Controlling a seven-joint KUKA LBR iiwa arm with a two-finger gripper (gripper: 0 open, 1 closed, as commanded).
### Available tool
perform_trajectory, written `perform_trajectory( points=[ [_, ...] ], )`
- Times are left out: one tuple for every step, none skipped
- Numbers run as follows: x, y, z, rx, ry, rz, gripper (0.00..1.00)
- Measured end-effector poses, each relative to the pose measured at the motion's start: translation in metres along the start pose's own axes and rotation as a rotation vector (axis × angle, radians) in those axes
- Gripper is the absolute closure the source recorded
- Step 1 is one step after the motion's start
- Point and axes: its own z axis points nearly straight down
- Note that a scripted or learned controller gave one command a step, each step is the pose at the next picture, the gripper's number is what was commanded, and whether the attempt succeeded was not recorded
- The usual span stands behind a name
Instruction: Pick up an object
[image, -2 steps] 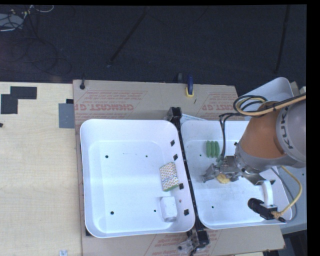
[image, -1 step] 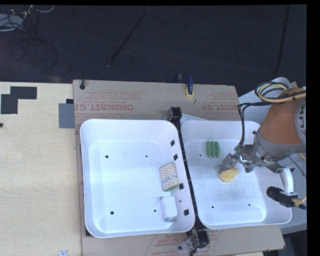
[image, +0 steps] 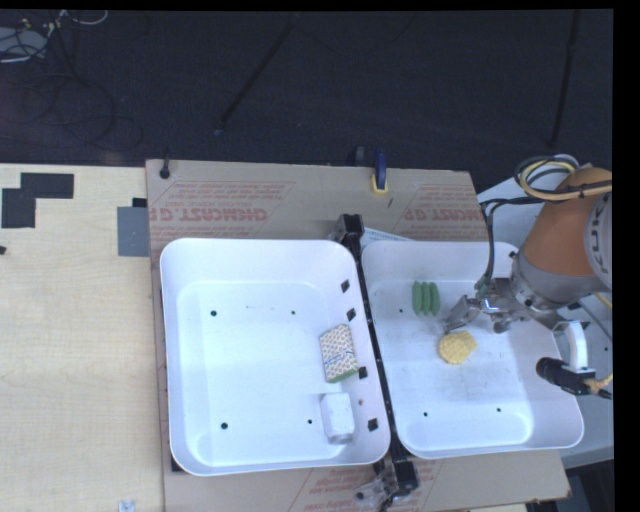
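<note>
Left bin (image: 200, 300), near end: a small white block (image: 338, 416) lies by the right wall, with a patterned yellow packet (image: 338, 352) just beyond it.
Right bin (image: 500, 425): a round yellow object (image: 456, 347) sits near the middle; a green ribbed piece (image: 426, 298) lies farther back, apart from it.
Pincer (image: 462, 318): low over the right bin, just beside the yellow object's far edge; whether it is apart or together cannot be told.
Progress: nothing is lifted, every item rests on a bin floor; grasp and lift remain.
Counter (image: 80, 350): bare wood left of the bins.
</note>
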Motion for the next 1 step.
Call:
perform_trajectory(
  points=[
    [-0.0180,0.0224,-0.0513,-0.004,-0.001,-0.004,0.00]
  ],
)
